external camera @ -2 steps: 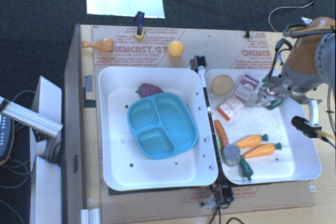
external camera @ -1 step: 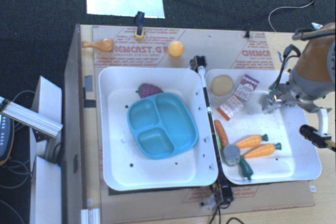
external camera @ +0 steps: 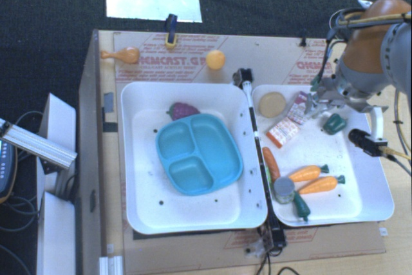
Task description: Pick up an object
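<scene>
I read the right bin (external camera: 380, 203) first. Two toy carrots lie near its front, roughly parallel, long axes running left to right with a slight upward tilt toward the right; green tops point right. Upper carrot (external camera: 308, 172), lower carrot (external camera: 320, 185). A third orange piece (external camera: 271, 163) lies along the bin's left wall, long axis near vertical in the view. A grey-topped can (external camera: 283, 189) sits just beside it, with a dark green item (external camera: 300, 205) touching it at the front. A red-and-white packet (external camera: 284, 132) lies diagonally, a pink-and-white packet (external camera: 297, 109) above it, a tan disc (external camera: 272, 104) at the back left corner.

The arm (external camera: 373, 42) reaches in from the right, orange band up, wrist bent down over the bin's back right. The gripper (external camera: 320, 104) sits near the pink-and-white packet; a small green object (external camera: 334, 123) lies just below it. I cannot tell how the gripper is set.

Left bin (external camera: 138, 203): blue divided plate (external camera: 199, 152), purple item (external camera: 183, 111) behind it.
</scene>
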You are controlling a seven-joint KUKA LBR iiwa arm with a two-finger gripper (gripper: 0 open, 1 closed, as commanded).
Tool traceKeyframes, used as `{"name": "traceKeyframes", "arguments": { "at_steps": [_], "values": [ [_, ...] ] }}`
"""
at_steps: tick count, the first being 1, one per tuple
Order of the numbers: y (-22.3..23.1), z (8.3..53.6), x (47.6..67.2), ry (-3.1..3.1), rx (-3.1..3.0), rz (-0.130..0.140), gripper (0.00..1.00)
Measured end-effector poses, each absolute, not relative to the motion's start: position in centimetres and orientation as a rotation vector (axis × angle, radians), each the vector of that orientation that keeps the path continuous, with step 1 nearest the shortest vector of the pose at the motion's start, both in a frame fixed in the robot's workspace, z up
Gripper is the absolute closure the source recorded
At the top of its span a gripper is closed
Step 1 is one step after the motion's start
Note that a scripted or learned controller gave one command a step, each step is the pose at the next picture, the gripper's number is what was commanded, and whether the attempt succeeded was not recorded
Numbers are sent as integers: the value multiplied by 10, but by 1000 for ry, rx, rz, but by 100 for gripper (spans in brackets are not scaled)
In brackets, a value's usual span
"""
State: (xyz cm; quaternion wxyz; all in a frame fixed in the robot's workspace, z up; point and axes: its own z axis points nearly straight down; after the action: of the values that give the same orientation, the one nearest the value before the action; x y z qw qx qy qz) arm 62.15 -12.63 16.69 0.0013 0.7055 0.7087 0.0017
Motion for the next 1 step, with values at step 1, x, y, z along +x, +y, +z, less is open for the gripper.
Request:
{"name": "traceKeyframes", "arguments": {
  "at_steps": [1],
  "values": [
    [-151, 85, 610, 2222, 2219, 1, 100]
  ]
}}
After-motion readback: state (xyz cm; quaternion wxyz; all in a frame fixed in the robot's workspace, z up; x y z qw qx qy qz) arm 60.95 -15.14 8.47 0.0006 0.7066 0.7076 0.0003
